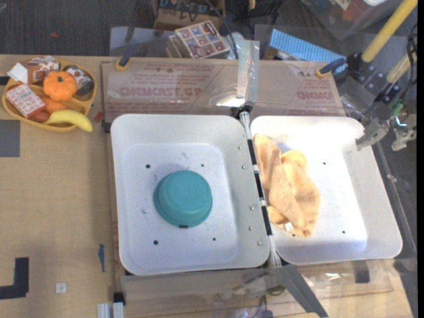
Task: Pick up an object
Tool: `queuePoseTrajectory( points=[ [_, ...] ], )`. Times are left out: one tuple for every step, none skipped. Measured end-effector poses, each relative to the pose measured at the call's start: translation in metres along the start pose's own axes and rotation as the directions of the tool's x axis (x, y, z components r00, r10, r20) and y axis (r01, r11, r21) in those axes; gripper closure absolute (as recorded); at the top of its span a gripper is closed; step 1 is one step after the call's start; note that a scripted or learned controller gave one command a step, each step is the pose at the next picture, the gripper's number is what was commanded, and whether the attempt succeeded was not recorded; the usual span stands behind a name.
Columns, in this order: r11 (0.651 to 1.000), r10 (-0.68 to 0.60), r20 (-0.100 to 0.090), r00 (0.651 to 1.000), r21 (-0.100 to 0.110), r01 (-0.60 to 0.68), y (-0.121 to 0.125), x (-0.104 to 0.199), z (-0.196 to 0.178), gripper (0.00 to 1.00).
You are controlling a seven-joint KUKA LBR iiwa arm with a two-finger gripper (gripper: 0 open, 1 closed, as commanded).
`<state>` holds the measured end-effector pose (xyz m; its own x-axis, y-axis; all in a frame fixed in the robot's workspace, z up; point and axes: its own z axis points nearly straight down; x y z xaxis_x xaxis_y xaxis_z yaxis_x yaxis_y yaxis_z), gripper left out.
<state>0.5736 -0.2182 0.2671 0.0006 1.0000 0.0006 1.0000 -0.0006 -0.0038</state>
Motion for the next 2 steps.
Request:
queuePoseTrajectory(
  points=[
    [0.998, 0.069, -0.001, 0.998, 0.002, -0.069, -0.012, 0.007, -0.012, 0.00],
    [1.000, 0.009, 0.000, 1.000, 0.001, -0.009, 0.029, 0.032, 0.139, 0.00]
  ],
)
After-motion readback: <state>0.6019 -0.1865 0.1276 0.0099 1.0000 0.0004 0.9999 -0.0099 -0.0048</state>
